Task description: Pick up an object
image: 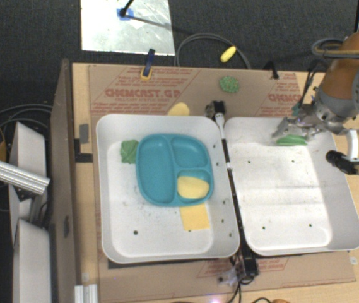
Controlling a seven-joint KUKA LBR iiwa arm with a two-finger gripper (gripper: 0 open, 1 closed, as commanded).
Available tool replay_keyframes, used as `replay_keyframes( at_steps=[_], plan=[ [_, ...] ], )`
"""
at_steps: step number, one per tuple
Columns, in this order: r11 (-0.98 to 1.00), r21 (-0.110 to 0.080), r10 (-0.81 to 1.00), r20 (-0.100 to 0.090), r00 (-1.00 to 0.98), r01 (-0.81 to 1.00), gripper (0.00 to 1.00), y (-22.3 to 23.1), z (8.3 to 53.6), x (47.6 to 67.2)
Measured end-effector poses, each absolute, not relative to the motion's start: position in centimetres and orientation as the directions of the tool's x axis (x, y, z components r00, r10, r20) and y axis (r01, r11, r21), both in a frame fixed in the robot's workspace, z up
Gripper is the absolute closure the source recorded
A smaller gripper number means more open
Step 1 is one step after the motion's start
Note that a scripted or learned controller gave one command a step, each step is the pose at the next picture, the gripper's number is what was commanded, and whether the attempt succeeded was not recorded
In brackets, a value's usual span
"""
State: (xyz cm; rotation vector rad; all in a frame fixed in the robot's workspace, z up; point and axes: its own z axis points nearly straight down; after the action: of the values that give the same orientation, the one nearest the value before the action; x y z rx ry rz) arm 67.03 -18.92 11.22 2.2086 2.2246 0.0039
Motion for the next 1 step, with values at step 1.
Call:
replay_keyframes(
  at_steps=[1],
  plan=[
    [0.01, 0.008, 1.0, 0.001, -0.01, 1.0, 1.0, -12.98, 16.8, 66.1]
  ],
)
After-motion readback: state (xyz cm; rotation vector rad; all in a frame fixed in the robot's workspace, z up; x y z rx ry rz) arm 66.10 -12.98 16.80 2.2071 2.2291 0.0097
